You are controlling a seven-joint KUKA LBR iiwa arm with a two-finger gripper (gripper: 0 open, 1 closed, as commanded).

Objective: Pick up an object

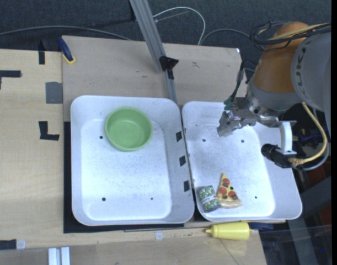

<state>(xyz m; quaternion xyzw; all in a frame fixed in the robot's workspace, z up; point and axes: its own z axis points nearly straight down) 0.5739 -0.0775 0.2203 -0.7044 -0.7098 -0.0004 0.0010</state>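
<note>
pizza slice [229, 192]: toy, lies flat at the near edge of the right bin [256, 159]. green block [207, 197]: just left of the slice, touching it or nearly so. gripper [228, 125]: over the far part of the right bin, well apart from both items, nothing between its fingers; how wide they stand, cannot tell. bowl [128, 128]: green, upright, far part of the left bin [124, 192]. yellow bottle [230, 231]: on its side on the bench, just outside the right bin's near rim.
</note>
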